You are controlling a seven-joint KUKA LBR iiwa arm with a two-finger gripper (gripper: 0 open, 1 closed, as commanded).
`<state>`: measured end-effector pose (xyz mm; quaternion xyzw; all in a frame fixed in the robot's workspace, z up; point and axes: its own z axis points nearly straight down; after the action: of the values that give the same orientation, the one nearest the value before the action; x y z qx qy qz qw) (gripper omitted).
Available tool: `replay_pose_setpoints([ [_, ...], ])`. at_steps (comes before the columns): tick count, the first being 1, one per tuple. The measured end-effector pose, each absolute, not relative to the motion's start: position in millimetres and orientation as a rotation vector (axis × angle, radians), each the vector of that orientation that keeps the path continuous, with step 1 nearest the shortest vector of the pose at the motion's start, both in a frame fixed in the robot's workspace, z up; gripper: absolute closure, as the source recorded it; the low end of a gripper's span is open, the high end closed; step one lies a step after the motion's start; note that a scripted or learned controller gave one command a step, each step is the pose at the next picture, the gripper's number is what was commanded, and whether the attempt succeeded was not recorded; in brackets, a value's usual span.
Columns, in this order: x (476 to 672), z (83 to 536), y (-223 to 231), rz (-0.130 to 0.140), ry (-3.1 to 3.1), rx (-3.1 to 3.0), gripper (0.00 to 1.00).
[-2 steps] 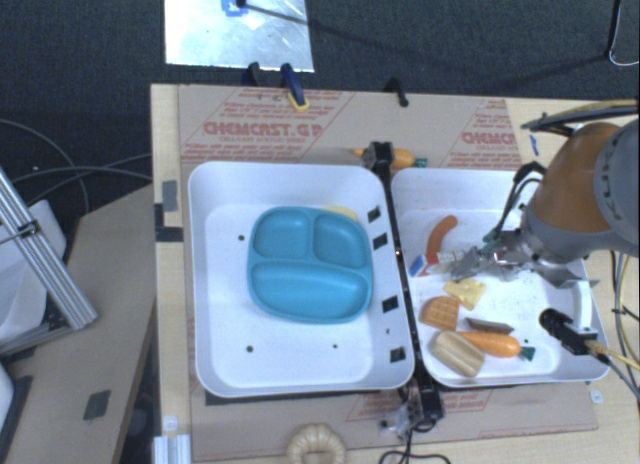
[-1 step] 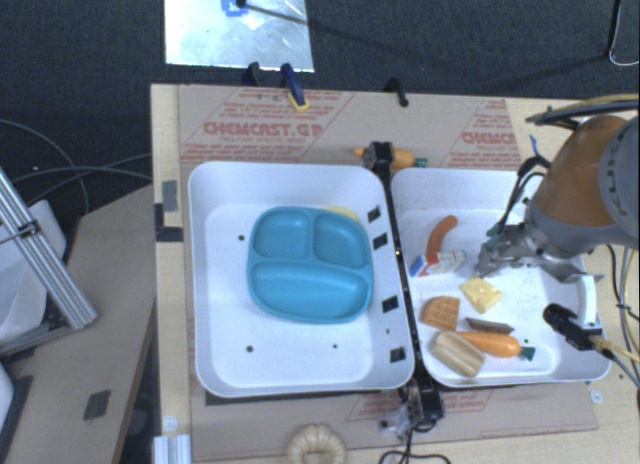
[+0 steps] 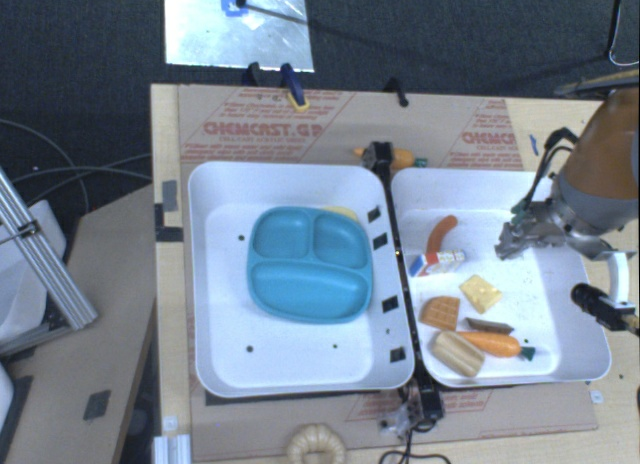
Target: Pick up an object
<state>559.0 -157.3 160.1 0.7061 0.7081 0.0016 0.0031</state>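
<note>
The right bin point(image 3: 570, 357) holds several toy foods: a red sausage point(image 3: 441, 232), a small red-and-white packet point(image 3: 437, 263), a yellow cheese wedge point(image 3: 481, 293), a tan cracker point(image 3: 440, 312), an orange carrot point(image 3: 493, 342) and a beige bread roll point(image 3: 456, 353). My gripper point(image 3: 515, 240) hangs over the right bin's upper right part, to the right of the sausage and above the cheese. Nothing shows between its tips.
The left bin point(image 3: 215, 282) holds a blue divided plate point(image 3: 308, 263), with something yellow point(image 3: 341, 213) peeking out behind it. A black divider clamp point(image 3: 381, 156) sits between the bins. A black part of the arm point(image 3: 601, 307) overhangs the right bin's right edge.
</note>
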Motion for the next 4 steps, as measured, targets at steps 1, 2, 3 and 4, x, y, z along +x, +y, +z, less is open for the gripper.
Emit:
replay_pose_setpoints([
  [1,566.3,222.8,-155.5,0.006,2.222,2.211,1.00],
  [2,567.1,224.3,-155.4,0.002,2.225,2.214,1.00],
  [3,588.9,222.5,-95.4,0.005,2.232,2.208,1.00],
  [4,600.4,213.4,-42.1,0.004,2.232,2.210,1.00],
])
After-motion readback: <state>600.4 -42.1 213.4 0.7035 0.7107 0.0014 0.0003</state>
